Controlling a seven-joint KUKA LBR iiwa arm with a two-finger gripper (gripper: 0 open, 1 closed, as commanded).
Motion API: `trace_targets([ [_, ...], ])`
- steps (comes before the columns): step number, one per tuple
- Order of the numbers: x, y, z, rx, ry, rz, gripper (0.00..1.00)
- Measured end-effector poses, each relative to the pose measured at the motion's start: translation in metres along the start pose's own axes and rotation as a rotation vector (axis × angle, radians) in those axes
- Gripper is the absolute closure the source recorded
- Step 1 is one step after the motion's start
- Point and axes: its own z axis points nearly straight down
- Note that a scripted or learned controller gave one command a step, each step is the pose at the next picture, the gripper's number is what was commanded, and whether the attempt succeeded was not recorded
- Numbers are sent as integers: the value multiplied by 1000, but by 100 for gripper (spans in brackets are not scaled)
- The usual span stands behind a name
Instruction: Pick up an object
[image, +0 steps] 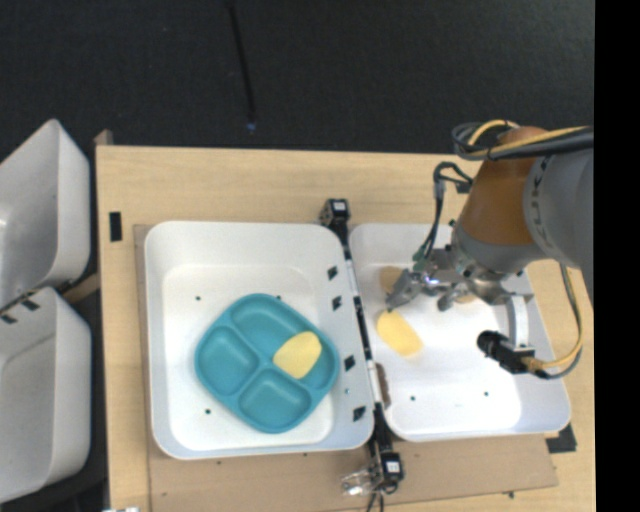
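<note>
Grey arm w/ orange band reaches from right, wrist low over right white bin (470, 410). Two-finger gripper (424, 288) spread wide, holding nothing, just above pale yellow rounded object (400, 334) on bin floor.

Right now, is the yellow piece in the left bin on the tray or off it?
On it. The yellow piece lies inside the teal tray, across the dividers near its right edge, within the left bin.
</note>
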Motion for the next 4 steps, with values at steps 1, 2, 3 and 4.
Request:
trace_targets([
  [1,-1,0,53,0,0,0,0],
  [2,-2,1,39,-6,1,7,100],
  [3,0,9,-7,-7,1,-7,100],
  [4,-9,7,-55,-9,0,-1,100],
])
